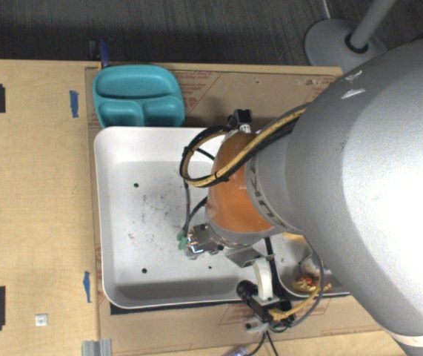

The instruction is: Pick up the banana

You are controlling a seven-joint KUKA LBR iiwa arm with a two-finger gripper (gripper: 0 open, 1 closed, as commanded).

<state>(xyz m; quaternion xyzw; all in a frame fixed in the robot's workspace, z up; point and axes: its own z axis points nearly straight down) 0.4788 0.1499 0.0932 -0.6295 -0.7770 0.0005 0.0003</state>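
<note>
Probably the banana (294,236): a pale yellow sliver at the edge of the arm (359,176), long axis too hidden to judge. Lies to the right of the tool (196,245), near it, with the wrist bulk between. Tool low over the white bin (122,199); open or closed, cannot tell. Teal tray (138,95) on the worktop beyond, well apart.

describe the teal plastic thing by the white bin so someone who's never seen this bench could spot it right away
Start at the big white bin in the middle of the bench. Look just past its far edge, at the left corner: a teal tray sits there on the brown board. It is the only blue-green item, with rounded corners and divided compartments, unlike the plain white bin beside it.
</note>
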